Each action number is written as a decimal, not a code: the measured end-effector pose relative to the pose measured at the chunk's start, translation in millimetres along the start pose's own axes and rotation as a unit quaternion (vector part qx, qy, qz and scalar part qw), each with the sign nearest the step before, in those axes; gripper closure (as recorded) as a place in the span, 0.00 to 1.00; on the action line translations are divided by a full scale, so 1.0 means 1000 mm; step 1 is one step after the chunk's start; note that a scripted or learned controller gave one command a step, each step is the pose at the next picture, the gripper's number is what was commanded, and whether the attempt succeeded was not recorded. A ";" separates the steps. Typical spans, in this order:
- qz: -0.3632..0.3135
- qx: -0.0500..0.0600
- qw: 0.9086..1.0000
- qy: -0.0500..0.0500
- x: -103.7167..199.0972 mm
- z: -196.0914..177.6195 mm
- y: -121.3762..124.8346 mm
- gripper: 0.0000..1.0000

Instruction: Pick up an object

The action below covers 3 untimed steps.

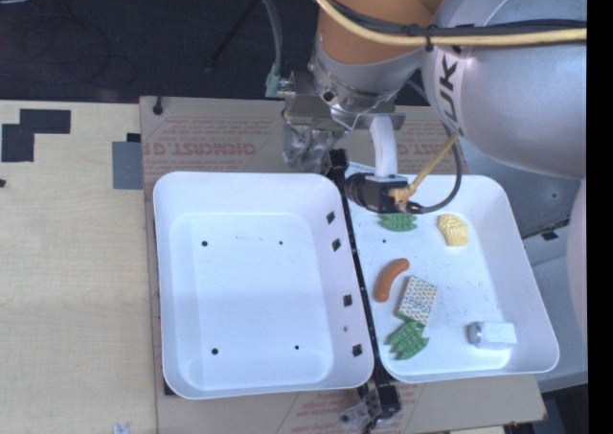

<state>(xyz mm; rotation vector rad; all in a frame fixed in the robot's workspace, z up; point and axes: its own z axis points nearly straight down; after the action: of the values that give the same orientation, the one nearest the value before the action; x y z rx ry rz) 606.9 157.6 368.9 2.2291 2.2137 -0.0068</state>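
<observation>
My gripper (307,147) hangs over the cardboard just behind the far rim of the left bin (182,194), close to the divider between the bins. It holds nothing that I can see. The right bin (512,231) holds several small things: a green leafy piece (397,222), a yellow corn piece (453,229), an orange sausage (391,279), a speckled pale block (417,299), a second green piece (407,338) and a white and grey piece (490,333). All of them lie to the right of the gripper and nearer to the camera.
The large grey arm (517,58) with its orange band covers the upper right and overhangs the far part of the right bin. Both bins rest on a cardboard sheet (220,140). A pale wooden bench (67,279) lies to the left.
</observation>
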 end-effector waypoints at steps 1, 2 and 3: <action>-0.005 -0.001 1.000 0.001 0.041 -0.004 0.037 1.00; -0.006 -0.001 1.000 0.002 0.089 -0.034 0.036 1.00; -0.005 -0.005 1.000 0.003 0.066 -0.125 -0.010 1.00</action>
<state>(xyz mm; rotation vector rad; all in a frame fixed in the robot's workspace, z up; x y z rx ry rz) 598.2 224.3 493.5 2.2173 2.2220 0.0099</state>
